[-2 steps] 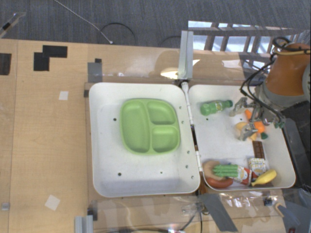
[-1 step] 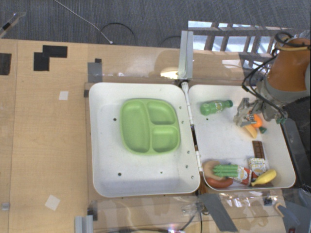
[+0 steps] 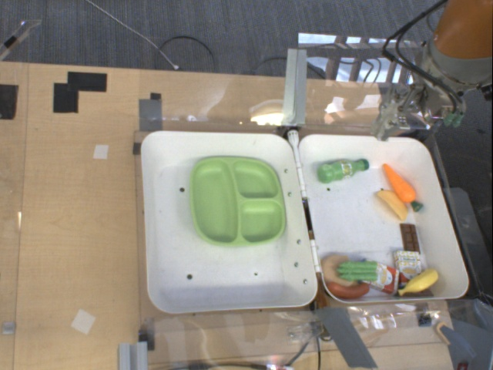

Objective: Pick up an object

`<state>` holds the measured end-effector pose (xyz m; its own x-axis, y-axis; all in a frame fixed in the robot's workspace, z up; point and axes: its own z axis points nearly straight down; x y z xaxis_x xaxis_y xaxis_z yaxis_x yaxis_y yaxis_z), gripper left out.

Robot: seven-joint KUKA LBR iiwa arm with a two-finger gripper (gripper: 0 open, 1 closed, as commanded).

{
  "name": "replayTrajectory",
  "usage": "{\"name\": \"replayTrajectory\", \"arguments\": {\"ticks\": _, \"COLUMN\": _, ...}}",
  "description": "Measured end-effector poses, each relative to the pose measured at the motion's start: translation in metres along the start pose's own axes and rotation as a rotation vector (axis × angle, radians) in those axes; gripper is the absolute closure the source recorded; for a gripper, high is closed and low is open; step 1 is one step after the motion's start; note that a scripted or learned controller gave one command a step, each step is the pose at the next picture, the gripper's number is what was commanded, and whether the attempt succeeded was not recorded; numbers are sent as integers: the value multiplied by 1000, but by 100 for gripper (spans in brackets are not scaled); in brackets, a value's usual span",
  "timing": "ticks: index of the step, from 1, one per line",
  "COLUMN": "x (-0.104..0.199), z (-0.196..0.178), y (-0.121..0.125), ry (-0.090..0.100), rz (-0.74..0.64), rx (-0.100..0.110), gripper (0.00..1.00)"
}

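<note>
Over the far right corner of the desk (image 3: 69, 230), just past the back rim of the right bin (image 3: 439, 206), hangs the end effector (image 3: 412, 114). It sits under the grey arm w/ the orange band (image 3: 462, 10), above the desk edge, apart from all items. Can't tell whether it's open or closed: too small and blurred among cables and metal parts. Nothing is seen gripped.

Right bin holds the pickable stuff. Green bottle (image 3: 342, 169) lies on its side in the back-left part, cap end pointing right. Carrot (image 3: 401, 185) lies tilted near the back-right, w/ a yellow-orange oblong piece (image 3: 391, 205) just beside it, toward the front-left. Dark brown bar (image 3: 410, 237) lies further front, near the right wall. At the front edge there's a cluster: a green ridged item (image 3: 357, 270) on top of a tan and red round thing (image 3: 339, 282), a white packet w/ red print (image 3: 407, 264), and a banana (image 3: 420, 282) at the front-right corner. Cluster items touch or overlap; exact order can't be told.

Left bin (image 3: 166, 276) holds a light green divided tray (image 3: 236, 200), one long compartment on the left, two smaller on the right, sitting roughly mid-bin, toward the back.

Metal divider post (image 3: 296, 87) stands at the back btw. the bins. Black squares (image 3: 77, 89) mark the desk's far left.
</note>
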<state>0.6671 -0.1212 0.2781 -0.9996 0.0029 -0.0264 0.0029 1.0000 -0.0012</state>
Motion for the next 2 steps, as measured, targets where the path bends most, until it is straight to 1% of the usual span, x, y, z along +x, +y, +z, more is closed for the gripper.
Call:
{"name": "replayTrajectory", "arguments": {"ticks": 1, "x": 3, "z": 7, "y": -3, "ry": 13, "rz": 4, "rx": -1, "gripper": 0}}
{"name": "replayTrajectory", "arguments": {"ticks": 2, "x": 27, "z": 174, "y": -56, "ry": 33, "rz": -105, "rx": -5, "gripper": 0}}
